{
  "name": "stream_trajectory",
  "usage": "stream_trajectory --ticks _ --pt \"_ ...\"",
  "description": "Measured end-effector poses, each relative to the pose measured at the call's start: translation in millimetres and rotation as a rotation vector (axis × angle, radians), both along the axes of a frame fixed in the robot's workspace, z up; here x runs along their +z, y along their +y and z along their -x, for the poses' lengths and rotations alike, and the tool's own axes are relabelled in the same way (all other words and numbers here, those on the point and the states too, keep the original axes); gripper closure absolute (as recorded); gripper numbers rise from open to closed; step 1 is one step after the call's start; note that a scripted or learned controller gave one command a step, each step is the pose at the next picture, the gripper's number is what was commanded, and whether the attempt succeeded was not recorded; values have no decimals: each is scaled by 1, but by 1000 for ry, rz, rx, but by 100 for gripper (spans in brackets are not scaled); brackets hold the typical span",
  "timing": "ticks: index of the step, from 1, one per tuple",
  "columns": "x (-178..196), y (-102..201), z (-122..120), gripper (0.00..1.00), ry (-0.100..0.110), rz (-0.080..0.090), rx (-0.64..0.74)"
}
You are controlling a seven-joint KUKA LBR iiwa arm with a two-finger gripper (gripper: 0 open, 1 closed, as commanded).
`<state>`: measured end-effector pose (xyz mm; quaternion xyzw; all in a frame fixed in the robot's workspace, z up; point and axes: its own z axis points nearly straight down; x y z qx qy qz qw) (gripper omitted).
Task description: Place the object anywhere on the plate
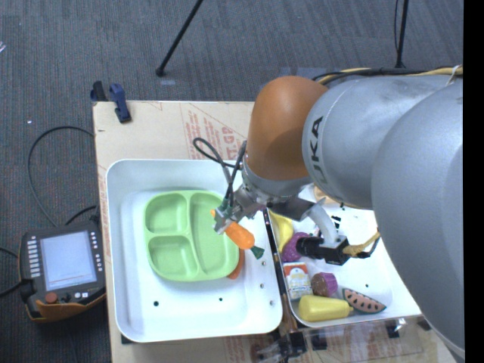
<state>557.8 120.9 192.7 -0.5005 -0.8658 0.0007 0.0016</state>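
Cardboard-topped bench (170, 123), grey carpet (68, 44), tripod legs (185, 25), pendant (64, 267)

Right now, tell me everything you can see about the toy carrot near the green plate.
The toy carrot is a short orange piece with a dark green tip at its lower right end, and it looks like smooth plastic. It lies tilted, pointing down and right, at the right edge of the green plate with three compartments, in the left white bin. The gripper sits at its upper left end, apparently gripping it, with the carrot hanging past the plate's rim.
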Motion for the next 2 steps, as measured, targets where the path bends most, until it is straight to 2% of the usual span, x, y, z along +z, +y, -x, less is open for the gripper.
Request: stream_trajectory --ticks 1,2 --pt "24 44 5 100 -1 0 -103" --pt "23 44 5 0 0 2 -101"
